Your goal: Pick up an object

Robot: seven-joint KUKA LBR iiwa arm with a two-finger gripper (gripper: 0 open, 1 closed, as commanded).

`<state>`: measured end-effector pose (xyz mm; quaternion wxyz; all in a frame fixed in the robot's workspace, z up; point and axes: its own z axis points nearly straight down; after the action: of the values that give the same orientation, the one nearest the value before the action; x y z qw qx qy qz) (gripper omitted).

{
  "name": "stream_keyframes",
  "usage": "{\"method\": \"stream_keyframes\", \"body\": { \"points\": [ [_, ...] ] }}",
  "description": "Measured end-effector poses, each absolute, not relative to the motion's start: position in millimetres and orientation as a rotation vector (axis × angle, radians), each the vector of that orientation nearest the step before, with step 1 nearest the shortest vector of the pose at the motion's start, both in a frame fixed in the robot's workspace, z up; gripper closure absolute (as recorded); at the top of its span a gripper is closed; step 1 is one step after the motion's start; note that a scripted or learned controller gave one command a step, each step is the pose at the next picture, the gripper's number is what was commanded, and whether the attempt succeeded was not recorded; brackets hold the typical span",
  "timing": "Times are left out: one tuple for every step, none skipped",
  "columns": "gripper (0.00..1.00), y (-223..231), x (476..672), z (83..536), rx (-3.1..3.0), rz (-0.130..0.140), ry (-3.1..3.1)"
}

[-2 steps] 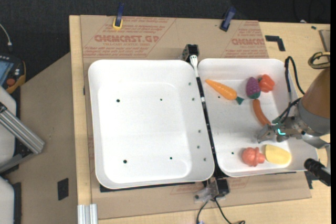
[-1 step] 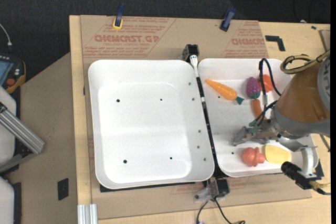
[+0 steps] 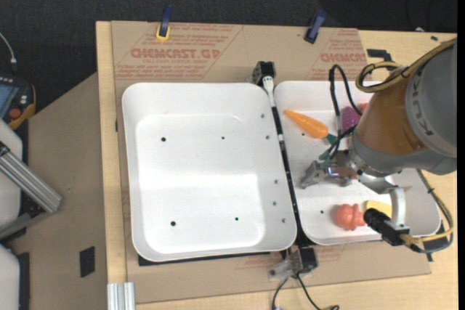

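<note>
Low over the middle of the right bin [image 3: 320, 225], the hand [image 3: 318, 174] points toward the wall shared by the two bins. It is seen from above and partly under the wrist, so I cannot tell whether it is released or clenched, and nothing can be seen gripped in it. The grey arm [image 3: 407, 120] with its orange band comes in from the right and covers much of that bin's far side.

An orange carrot [image 3: 306, 124] lies on the bin floor beyond the hand, slanted, with its thin tip toward the back left corner; it is near the hand but apart from it. A small green piece [image 3: 333, 136] sits just beside the carrot's thick end. A magenta thing [image 3: 353, 115] shows at the arm's edge, partly hidden. A pink-red lump [image 3: 347, 216] rests toward the front of the same bin, on the near side of the hand and clear of it.

The left bin [image 3: 196, 170] sits touching the right one. Both stand on a brown cardboard sheet [image 3: 218, 43] over the counter, held at the back by two clips [image 3: 164, 29].
</note>
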<state>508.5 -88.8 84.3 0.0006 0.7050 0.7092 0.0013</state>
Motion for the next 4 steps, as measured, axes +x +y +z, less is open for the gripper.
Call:
{"method": "stream_keyframes", "body": {
  "points": [
    [0.0,-109,479.2,153,2.219,0.003,2.215],
    [0.0,-105,521.4,82,2.218,0.001,2.221],
    [0.0,-105,605.9,85,2.211,0.007,2.221],
    [0.0,-194,560.5,85,2.234,0.001,2.22]
  ]
}}
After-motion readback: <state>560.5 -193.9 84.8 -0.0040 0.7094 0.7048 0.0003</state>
